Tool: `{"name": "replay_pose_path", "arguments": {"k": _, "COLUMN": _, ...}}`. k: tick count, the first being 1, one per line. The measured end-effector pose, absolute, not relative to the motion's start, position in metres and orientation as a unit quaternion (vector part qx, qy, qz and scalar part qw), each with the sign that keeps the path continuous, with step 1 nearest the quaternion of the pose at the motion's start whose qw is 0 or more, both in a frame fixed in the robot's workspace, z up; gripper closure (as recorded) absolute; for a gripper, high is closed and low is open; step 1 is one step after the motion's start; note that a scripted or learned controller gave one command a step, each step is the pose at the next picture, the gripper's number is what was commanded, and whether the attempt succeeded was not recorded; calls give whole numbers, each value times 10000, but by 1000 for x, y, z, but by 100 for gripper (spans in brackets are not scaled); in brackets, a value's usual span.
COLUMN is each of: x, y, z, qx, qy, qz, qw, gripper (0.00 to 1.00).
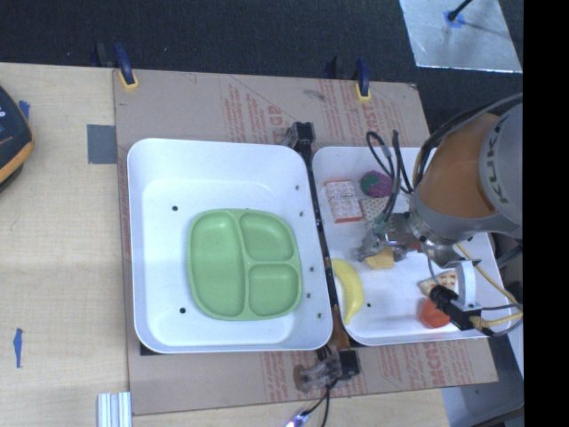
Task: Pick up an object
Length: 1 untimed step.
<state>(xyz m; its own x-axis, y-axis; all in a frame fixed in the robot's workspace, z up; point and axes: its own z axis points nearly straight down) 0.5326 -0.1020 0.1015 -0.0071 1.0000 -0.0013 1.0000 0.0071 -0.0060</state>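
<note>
1. Here, two shallow white bins are sitting side by side on a sheet of brown cardboard (pixel 267 105), which is lying clamped on the wooden desk (pixel 53 238).
2. The left bin (pixel 151 172) is holding a single green divided plate (pixel 244 263), lying flat near the bin's middle with its three compartments facing up.
3. The right bin (pixel 391 332) is holding several small things. A small red-and-white card packet (pixel 342 200) is lying toward the far left of the bin; a rounded purple and green object (pixel 375 183) is resting just beside it, near the far wall.
4. A yellow banana (pixel 348 290) is lying along the right bin's near left wall, close to the divide between the two bins.
5. A small yellow block (pixel 380 260) is lying in the middle of the right bin, directly at the tip of the gripper.
6. A red rounded object (pixel 434 315) is sitting near the bin's near right corner, with a pale wedge-shaped piece (pixel 443 283) just beyond it; both are partly covered by cables and the arm.
7. The grey arm (pixel 462 181), with its orange band, is reaching in from the right over the right bin, its gripper (pixel 380 241) hanging low above the yellow block.
8. Whether the jaws are spread or pressed together cannot be told, since the metal parts are blurring together at this slant; contact with the yellow block cannot be judged either.
</note>
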Motion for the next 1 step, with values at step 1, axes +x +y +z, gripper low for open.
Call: {"name": "replay_pose_path", "arguments": {"k": 1, "x": 523, "y": -44, "z": 192, "qx": -7053, "qy": -7090, "qz": 6, "qw": 10, "gripper": 100}}
